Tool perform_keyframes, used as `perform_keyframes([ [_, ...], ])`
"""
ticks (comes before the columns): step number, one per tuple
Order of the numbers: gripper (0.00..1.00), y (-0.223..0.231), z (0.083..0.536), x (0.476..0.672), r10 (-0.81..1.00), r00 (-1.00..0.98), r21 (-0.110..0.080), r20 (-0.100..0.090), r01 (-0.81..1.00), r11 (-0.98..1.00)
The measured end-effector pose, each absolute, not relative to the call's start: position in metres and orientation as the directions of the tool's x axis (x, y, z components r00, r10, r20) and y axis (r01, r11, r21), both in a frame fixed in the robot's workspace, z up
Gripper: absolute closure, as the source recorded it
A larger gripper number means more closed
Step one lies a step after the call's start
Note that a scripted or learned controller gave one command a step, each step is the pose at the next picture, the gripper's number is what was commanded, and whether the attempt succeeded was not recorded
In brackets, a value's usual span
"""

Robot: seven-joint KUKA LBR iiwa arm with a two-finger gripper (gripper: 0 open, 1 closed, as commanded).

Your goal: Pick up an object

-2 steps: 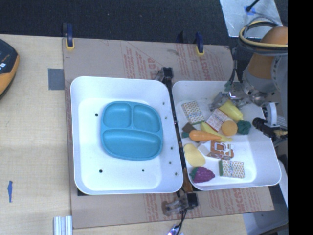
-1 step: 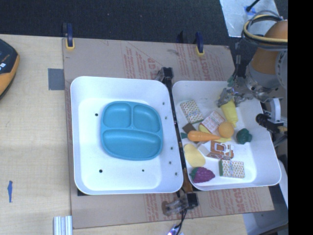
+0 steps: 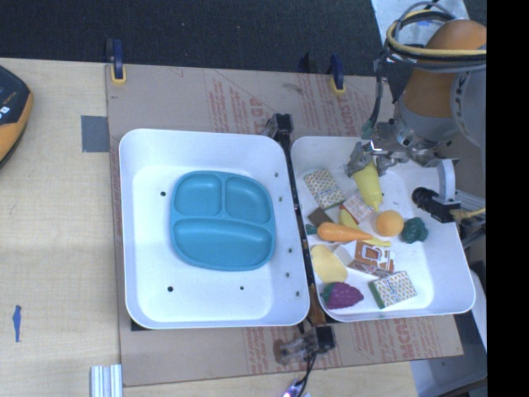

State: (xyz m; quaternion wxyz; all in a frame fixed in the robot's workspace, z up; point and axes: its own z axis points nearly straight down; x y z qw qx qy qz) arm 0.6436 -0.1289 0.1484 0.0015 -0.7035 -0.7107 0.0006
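Note:
The right bin (image 3: pixel 446 279) holds several toy food items. A yellow bottle-shaped piece (image 3: pixel 370 188) lies near its far side. My gripper (image 3: pixel 372 159) hangs right over the top end of that yellow piece, at the bin's far edge. I cannot make out whether it touches or grips the piece. Nearby lie an orange carrot (image 3: pixel 343 232), an orange ball (image 3: pixel 388 222), a dark green piece (image 3: pixel 415 231), a patterned packet (image 3: pixel 324 187), a red and white box (image 3: pixel 372 256), a pale yellow fruit (image 3: pixel 328 265), purple grapes (image 3: pixel 342 294) and a green patterned block (image 3: pixel 393 288).
The left bin (image 3: pixel 140 172) holds a blue divided plate (image 3: pixel 221 220). The grey arm with its orange band (image 3: pixel 442 64) reaches in from the upper right. A black part (image 3: pixel 434 203) juts over the right bin's right side. An orange and black device (image 3: pixel 10 110) sits at the left edge.

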Motion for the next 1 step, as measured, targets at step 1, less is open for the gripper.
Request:
perform_keyframes([
  [1,1.0,-0.0505,0.1948,0.6105,1.0,-0.012,-0.003,0.003,1.0,0.012],
])
